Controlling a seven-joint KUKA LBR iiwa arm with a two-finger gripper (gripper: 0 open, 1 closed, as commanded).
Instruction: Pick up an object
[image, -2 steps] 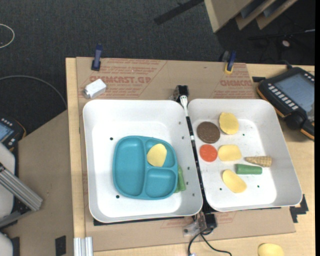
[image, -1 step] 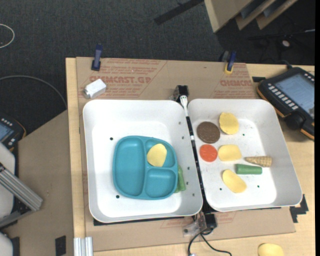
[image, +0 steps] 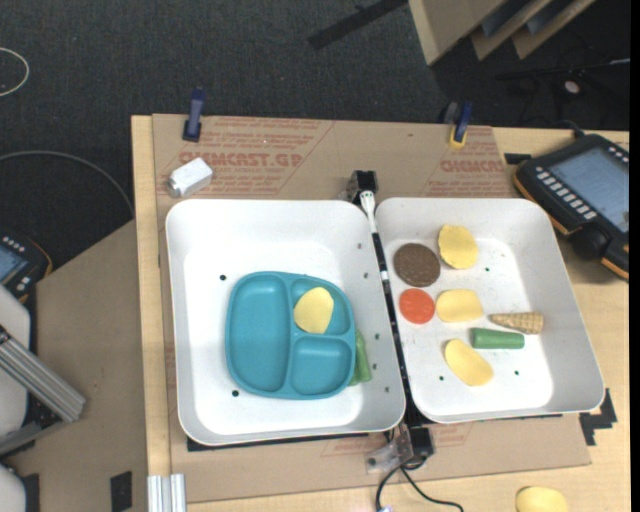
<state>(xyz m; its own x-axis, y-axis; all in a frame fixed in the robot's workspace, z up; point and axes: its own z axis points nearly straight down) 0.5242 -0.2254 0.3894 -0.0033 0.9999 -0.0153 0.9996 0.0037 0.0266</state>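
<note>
The right bin (image: 560, 375) holds several small toy foods: a brown disc (image: 416, 264), a yellow piece (image: 458, 246) at the back, a red-orange disc (image: 417, 306), a yellow block (image: 460, 306), a green stick (image: 497, 339), a tan cone (image: 517, 321) and a yellow oval (image: 468, 362) at the front. In the left bin (image: 200, 250) lies a teal divided plate (image: 265, 335) with a yellow piece (image: 314, 310) in its upper right compartment. A green item (image: 361, 360) pokes out from under the plate's right edge.
The bins sit on a cardboard sheet (image: 300, 150) held by blue clamps (image: 193, 115). A white block (image: 190, 177) lies at the back left. A black pendant (image: 585, 190) rests at the right. A yellow object (image: 540, 498) lies on the bench front right.
</note>
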